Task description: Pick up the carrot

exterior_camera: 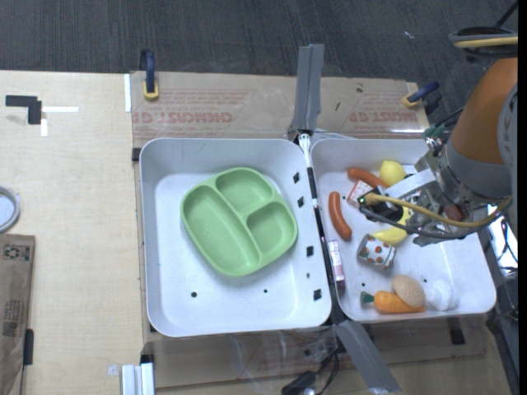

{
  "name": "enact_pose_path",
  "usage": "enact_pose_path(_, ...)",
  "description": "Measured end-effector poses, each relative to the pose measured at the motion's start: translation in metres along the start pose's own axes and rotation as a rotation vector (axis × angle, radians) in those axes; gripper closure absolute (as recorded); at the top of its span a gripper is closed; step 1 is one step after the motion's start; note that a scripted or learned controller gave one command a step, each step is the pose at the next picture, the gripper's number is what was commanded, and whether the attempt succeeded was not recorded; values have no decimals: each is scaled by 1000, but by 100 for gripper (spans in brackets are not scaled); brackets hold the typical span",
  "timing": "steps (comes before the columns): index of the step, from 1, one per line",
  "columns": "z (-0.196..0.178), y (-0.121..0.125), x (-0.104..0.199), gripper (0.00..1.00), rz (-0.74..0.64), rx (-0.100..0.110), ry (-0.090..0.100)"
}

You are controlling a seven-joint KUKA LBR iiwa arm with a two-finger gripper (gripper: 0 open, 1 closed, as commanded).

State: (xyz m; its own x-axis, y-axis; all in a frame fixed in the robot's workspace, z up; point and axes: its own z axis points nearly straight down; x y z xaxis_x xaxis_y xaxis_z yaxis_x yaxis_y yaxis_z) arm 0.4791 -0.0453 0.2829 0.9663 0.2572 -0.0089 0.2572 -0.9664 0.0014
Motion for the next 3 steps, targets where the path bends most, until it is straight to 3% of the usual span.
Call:
enact_pose_path(1,16,-63,16,100,-71,1,-2)
enact_pose_path(2,-99,-28,7,100,-51,-3,0)
enact_pose_path(3,-20,-76,20,100,-133,0,-2)
